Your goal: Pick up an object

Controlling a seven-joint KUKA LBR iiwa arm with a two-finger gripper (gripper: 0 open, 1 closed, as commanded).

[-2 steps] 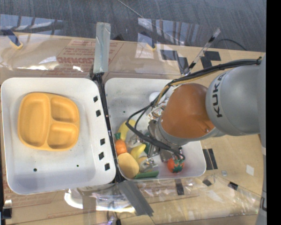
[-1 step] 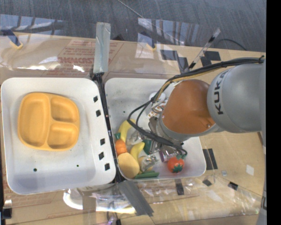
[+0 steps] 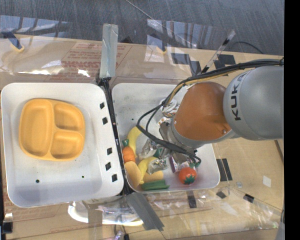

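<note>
From my feed the arm (image 3: 225, 109) is reaching down into the right bin (image 3: 140, 91), gripper (image 3: 157, 151) sitting right over the toy food pile, but honestly I can't tell its state. Banana (image 3: 133, 136), orange piece (image 3: 129, 155), green piece (image 3: 155, 185) and tomato (image 3: 187, 175) crowd the bin's near edge; the yellow divided plate (image 3: 51, 129) sits in the left bin (image 3: 20, 194).

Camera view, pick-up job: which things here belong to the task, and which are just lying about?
Part of the job:
- end effector, low over the toys
- right bin
- toys in it: banana, orange piece, green piece, tomato

Lying about:
- left bin
- yellow divided tray inside it
- grey tape strip above the bins
</note>
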